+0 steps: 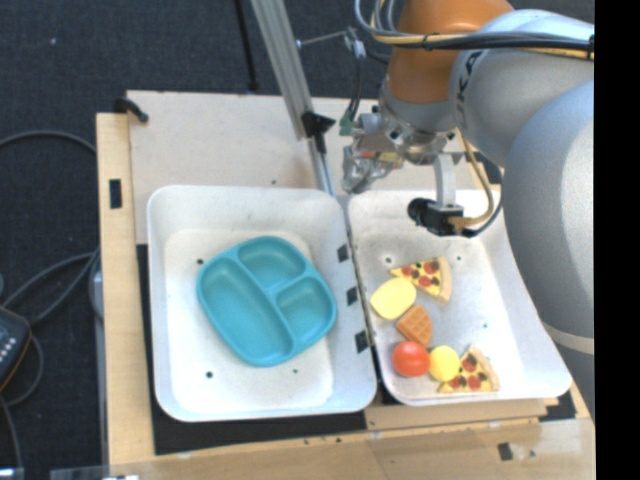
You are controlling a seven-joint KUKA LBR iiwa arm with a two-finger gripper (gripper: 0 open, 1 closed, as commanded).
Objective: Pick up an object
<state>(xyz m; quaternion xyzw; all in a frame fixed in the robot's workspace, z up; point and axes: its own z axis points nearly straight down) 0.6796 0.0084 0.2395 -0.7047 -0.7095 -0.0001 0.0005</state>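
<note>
The right bin (500,298) holds several toy foods. A pizza slice (426,276) lies highest, with a yellow piece (393,297) and a small waffle (415,324) below it. Near the front rim sit a red tomato (410,358), a yellow lemon (444,363) and a second pizza slice (476,372). My gripper (358,174) hangs over the far end of the divide between the two bins, well above and behind the foods. Nothing shows in its grasp.
A blue divided plate (266,298) lies in the left bin (160,268). A slanted aluminium pole (285,58) rises just left of the gripper. A black cable loop (442,215) hangs from the wrist over the right bin's far end.
</note>
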